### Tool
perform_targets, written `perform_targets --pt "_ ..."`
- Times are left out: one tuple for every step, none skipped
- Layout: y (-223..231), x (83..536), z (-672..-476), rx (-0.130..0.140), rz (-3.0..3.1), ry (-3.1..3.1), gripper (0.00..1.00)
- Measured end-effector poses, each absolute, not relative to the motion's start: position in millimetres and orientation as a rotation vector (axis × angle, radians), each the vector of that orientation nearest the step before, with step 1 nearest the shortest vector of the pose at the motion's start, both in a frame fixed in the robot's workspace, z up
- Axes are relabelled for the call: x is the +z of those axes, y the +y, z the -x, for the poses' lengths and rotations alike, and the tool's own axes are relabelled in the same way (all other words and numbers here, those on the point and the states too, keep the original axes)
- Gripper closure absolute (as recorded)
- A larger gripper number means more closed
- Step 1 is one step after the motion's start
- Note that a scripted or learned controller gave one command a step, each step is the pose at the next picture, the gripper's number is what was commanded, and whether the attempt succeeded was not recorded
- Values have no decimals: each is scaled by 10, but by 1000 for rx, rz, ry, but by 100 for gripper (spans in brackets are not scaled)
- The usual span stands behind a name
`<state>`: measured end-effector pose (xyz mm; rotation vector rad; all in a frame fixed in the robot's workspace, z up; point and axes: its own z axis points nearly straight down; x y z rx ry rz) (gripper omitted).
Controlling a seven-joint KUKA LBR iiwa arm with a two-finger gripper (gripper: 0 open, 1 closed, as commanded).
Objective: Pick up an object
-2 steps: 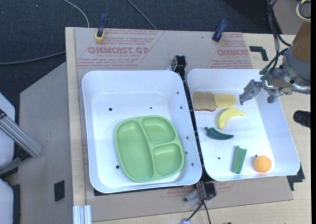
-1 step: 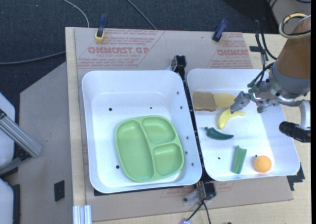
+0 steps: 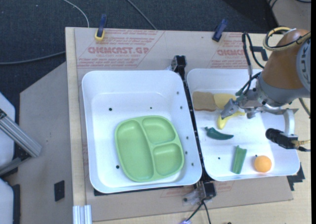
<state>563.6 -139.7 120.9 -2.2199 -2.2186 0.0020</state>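
The right bin (image 3: 291, 171) holds a tan bread slice (image 3: 203, 101), a yellow banana-like piece (image 3: 226, 117), a dark green pepper (image 3: 218, 134), a light green stick (image 3: 238, 159) and an orange ball (image 3: 262, 163). My gripper (image 3: 239, 108) is low over the bin's upper middle, right at the yellow piece's upper end. Whether the yellow piece sits between the fingers is hidden by the gripper body.
The left bin (image 3: 94, 119) holds a green divided plate (image 3: 148, 147). Black clamps (image 3: 178, 63) join the bins along the middle seam. Blue clips (image 3: 219, 29) pin the cardboard at the back edge.
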Motion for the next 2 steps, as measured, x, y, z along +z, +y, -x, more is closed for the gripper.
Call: perform_targets --pt "-1392 825 -5629 4 2218 -2217 0" --pt "-1396 950 -5640 0 2223 -2219 100"
